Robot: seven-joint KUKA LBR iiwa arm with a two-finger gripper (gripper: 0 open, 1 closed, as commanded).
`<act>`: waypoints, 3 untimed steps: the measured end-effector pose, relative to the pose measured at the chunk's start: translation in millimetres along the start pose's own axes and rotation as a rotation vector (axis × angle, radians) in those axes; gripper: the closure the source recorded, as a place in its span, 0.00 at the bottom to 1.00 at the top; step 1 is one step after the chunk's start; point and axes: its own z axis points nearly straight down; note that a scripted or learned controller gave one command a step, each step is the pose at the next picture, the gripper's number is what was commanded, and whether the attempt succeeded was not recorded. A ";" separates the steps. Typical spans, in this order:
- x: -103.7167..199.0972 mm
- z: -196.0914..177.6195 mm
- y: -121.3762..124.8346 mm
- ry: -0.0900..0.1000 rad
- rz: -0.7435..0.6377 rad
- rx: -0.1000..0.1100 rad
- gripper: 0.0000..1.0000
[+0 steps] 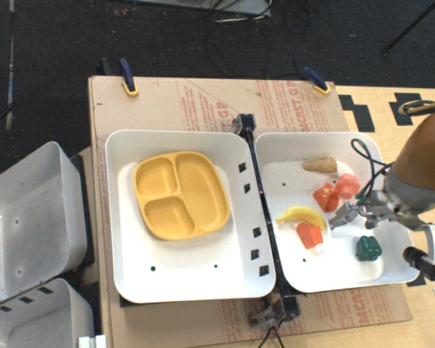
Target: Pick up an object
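Lowest in the frame among the objects, a dark green piece (368,249) lies in the lower right part of the right bin (326,285). Left of it lie an orange-red block (309,234) and, just above that, a yellow banana (301,215). A red piece (325,196) and a pink-red ball (347,186) sit close together near the middle of this bin, and a tan cone-shaped piece (320,166) lies near its upper edge. The gripper (344,216) reaches in from the right edge and hangs just right of the banana, below the red piece. Its fingers look slightly apart and nothing is between them. The left bin (130,267) holds a yellow divided plate (181,194).
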 end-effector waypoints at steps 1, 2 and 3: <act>0.7 14.7 0.0 0.000 -0.001 -0.002 0.00; 0.6 3.6 0.7 -0.002 -0.001 -0.006 1.00; -4.7 -57.2 7.1 -0.004 -0.005 -0.011 1.00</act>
